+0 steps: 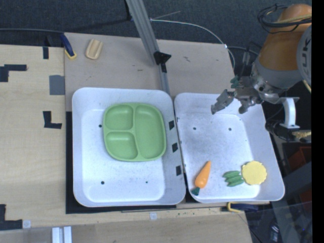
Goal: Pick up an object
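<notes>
An orange toy carrot (203, 174) lies near the front left corner of the right bin (212, 105). A small green pod-like toy (233, 177) rests beside a yellow round toy (254, 172) at the bin's front right. My gripper (232, 104) hangs over the far edge of the right bin, well away from all three toys. Its two dark fingers are spread apart and nothing sits between them.
The left bin (86, 186) holds a green divided plate (134, 131). A metal pole (147, 32) slants up from between the bins at the back. A tan block (93, 49) and a blue-yellow tool (68, 45) lie on the bench behind the left bin.
</notes>
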Controlling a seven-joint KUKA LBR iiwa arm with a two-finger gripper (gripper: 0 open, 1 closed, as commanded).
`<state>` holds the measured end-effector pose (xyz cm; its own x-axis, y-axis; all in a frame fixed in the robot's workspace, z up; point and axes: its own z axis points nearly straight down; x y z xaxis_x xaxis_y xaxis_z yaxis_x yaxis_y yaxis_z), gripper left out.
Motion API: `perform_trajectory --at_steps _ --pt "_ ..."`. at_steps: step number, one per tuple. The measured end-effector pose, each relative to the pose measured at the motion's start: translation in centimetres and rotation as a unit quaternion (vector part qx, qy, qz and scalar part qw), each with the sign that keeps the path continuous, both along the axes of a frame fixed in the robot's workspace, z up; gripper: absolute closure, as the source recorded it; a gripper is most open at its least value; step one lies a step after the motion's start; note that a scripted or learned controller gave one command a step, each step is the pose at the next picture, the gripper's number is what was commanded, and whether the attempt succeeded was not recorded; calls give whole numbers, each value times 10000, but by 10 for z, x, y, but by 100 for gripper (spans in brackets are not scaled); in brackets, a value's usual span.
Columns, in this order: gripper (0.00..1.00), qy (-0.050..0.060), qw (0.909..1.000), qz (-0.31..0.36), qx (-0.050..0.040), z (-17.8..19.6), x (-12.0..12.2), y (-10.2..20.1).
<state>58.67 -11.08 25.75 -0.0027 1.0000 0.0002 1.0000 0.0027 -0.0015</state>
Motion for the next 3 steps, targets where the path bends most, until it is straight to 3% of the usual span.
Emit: perform_trajectory --at_steps 1,3 --pt "0 -2 10000 -2 0 0 0 0" --pt "0 25 10000 -9 -3 -93 0 -12"
